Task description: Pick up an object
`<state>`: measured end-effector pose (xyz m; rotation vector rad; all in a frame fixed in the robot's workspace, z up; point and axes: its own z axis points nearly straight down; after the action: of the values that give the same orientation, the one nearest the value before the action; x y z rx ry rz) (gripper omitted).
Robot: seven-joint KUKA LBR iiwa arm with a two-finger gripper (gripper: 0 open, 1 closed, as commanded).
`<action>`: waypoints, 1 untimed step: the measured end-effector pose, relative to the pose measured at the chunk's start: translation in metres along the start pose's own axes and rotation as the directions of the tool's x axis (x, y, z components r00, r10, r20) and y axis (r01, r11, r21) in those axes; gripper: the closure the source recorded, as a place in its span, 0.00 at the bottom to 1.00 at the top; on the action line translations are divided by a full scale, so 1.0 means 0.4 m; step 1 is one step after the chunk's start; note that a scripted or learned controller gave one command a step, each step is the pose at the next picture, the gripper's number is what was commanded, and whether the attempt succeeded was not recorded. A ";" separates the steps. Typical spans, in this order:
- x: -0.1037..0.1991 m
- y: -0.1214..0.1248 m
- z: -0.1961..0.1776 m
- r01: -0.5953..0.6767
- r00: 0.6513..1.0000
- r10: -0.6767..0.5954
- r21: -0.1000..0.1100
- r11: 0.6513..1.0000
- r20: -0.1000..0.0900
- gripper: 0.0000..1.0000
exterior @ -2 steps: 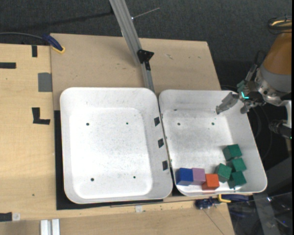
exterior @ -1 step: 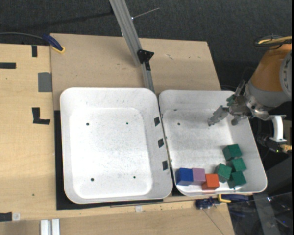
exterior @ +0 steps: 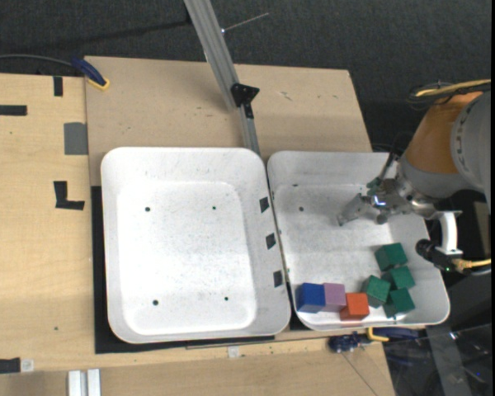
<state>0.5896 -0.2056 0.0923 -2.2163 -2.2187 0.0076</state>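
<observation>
The end effector (exterior: 353, 213), finger state impossible to tell, hovers mid-right over bare floor of the right bin (exterior: 313, 180), apparently between attempts, while the blocks (exterior: 371, 291) cluster lower right.

Arm (exterior: 445, 151) reaches in from right; pincer (exterior: 352, 213) low, pointing left.

arm (exterior: 458, 151): running off the right edge — upper links unseen
gripper (exterior: 356, 211): fingers blurring together — spread too small to tell
</observation>
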 end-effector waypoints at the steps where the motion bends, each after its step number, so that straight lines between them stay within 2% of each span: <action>1: 0.002 0.005 -0.034 0.002 1.000 -0.002 -0.006 1.000 0.000 1.00</action>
<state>0.5916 -0.2047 0.1058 -2.2169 -2.2236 0.0010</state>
